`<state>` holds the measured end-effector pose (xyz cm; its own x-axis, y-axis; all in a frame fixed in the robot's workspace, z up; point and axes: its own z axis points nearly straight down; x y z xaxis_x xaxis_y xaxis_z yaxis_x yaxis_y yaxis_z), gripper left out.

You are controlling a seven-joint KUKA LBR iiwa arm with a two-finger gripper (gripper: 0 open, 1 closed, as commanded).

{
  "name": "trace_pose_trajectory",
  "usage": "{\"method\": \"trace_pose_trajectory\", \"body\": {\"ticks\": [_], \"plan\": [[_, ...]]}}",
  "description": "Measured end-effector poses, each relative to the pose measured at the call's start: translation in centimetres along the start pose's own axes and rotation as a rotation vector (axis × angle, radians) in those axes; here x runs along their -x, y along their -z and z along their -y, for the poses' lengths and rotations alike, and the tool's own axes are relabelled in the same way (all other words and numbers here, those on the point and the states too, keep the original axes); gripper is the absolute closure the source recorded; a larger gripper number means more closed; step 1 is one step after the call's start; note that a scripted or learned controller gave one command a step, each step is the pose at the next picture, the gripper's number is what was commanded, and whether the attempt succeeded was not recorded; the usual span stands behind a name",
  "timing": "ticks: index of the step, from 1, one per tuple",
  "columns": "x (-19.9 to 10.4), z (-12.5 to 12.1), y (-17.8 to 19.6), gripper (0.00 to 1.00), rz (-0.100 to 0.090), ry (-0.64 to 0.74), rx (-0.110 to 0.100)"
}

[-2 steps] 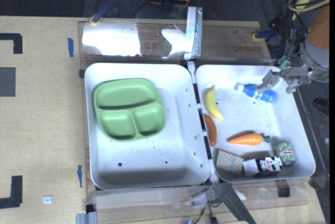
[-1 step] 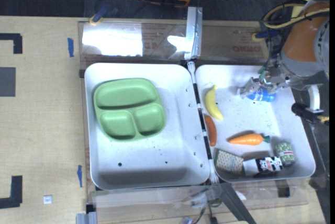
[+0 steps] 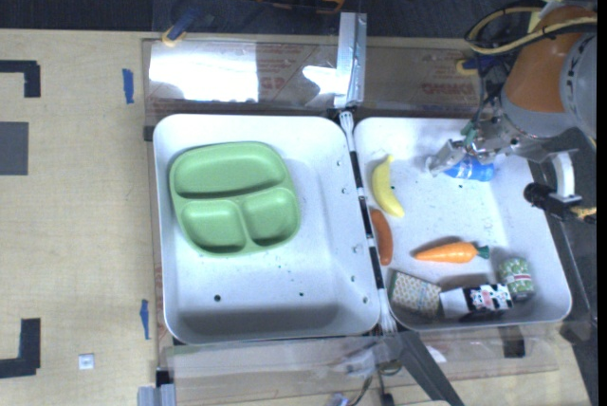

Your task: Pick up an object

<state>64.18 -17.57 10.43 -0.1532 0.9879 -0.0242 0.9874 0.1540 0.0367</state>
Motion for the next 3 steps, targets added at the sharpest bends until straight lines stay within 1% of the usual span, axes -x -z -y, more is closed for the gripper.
{"method": "trace_pose_trajectory", "body": {"ticks": [1,2,3], "plan": [[-2.5,-1.8,-2.0,0.0,-0.023,-0.018,-0.032],[-2.6,-2.0,-1.1,1.0,-0.023,-0.018,-0.031],[-2.1,0.6,7.5,1.0,-0.025,0.012,-0.037]]}}
